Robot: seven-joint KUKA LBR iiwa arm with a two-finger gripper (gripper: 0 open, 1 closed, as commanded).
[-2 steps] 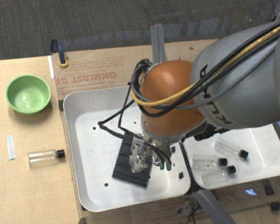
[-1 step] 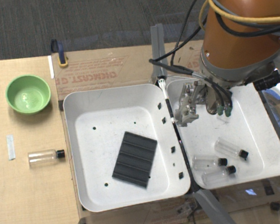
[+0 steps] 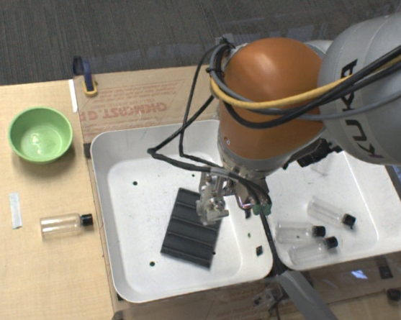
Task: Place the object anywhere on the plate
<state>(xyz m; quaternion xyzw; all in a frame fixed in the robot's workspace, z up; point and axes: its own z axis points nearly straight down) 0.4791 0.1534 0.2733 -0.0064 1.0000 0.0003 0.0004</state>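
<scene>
A black ribbed rectangular plate lies tilted in the left white bin. My gripper hangs from the orange-banded wrist, right over the plate's upper right corner. Glare and cables around its metal tip hide whether anything is in it. Three clear vials with black caps lie in the right bin: one towards the right, one in the middle, and one near the front wall.
The arm's big orange joint covers the wall between the bins. On the wooden bench to the left are a green bowl, another clear vial and a small white strip.
</scene>
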